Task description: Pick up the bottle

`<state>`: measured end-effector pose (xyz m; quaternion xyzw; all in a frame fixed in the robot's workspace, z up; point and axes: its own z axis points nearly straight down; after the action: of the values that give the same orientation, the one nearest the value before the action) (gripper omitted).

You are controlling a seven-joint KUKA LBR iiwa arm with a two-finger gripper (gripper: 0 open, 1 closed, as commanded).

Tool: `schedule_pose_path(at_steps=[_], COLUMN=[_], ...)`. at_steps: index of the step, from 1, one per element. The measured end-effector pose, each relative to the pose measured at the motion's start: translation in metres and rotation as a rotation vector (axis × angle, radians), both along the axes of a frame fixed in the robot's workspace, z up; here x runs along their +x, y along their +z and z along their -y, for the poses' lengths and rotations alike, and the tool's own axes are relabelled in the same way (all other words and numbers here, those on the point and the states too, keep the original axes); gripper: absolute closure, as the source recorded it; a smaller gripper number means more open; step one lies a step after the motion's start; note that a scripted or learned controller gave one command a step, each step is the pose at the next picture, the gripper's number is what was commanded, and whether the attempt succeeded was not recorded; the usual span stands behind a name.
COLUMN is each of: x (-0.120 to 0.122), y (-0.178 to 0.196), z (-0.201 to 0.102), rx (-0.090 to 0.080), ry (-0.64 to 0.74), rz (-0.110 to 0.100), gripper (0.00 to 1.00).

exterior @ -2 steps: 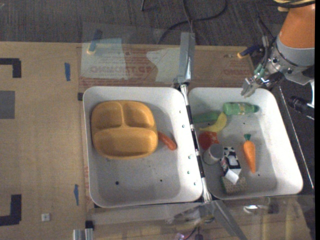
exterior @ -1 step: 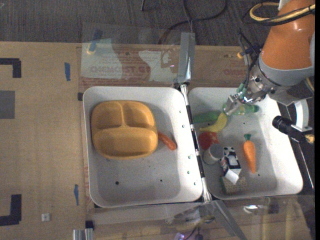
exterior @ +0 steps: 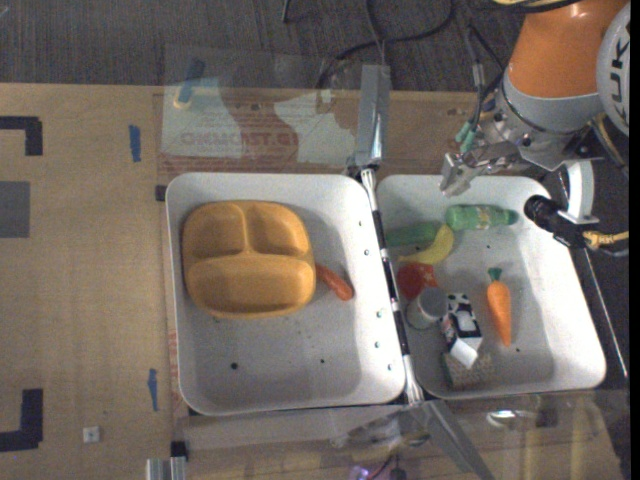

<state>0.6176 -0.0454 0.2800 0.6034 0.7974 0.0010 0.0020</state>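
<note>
The green bottle (exterior: 480, 216) lies on its side near the far edge of the right bin (exterior: 570, 298), its long axis running left to right. My gripper (exterior: 456, 176) hangs just above and to the left of it, over the bin's far rim, apart from the bottle. Nothing shows in its grasp. The grey arm with its orange band (exterior: 560, 38) comes in from the upper right.
The right bin also holds a green vegetable (exterior: 413, 235), a yellow banana (exterior: 438, 249), a red piece (exterior: 414, 278), a grey cup (exterior: 430, 308), a cow-patterned carton (exterior: 461, 320) and a carrot (exterior: 498, 309). A yellow divided plate (exterior: 247, 256) and an orange piece (exterior: 335, 283) lie in the left bin (exterior: 290, 368).
</note>
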Motion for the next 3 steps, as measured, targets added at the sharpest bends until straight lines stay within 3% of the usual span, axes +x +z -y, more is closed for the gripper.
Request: schedule_pose_path(at_steps=[1,2,3], x=[-0.031,-0.002,-0.076], y=[-0.025,0.003,-0.016], z=[0.005,0.000,-0.027], rx=[0.001,0.000,0.001], ry=[-0.016,-0.070,-0.064], rz=[-0.004,-0.001,-0.005], gripper=[1.00,1.00,1.00])
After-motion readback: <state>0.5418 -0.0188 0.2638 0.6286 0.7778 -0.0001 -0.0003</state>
